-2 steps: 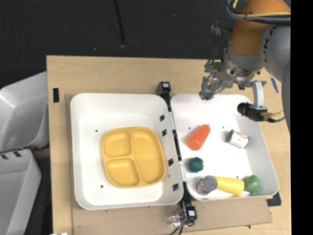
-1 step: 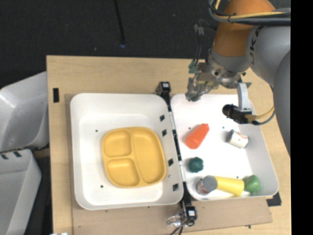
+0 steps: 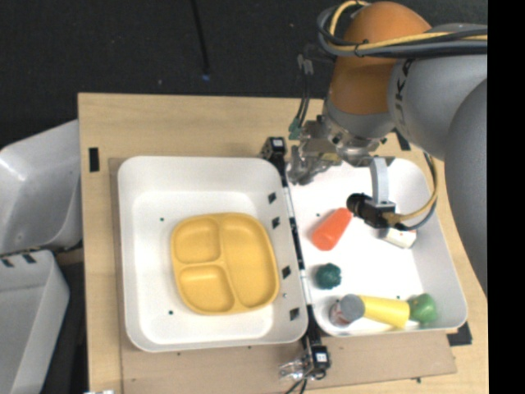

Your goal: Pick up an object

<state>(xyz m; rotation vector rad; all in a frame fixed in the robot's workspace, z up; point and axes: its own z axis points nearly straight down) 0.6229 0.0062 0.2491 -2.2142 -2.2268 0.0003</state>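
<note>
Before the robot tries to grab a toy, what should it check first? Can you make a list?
1. Toys to grab in the right bin: ok. Orange cup, dark green ball, yellow tube.
2. Orange cup has free space around it: ok.
3. Yellow tube easy to grab: not ok, it lies against the bin's near wall.
4. Gripper above a toy: not ok, it sits at the bin's far left corner.
5. Jaws open: cannot tell.
6. Yellow tray out of the way: ok, it is in the left bin.

two bins [image 3: 131,220], one yellow tray [image 3: 223,263]
</note>
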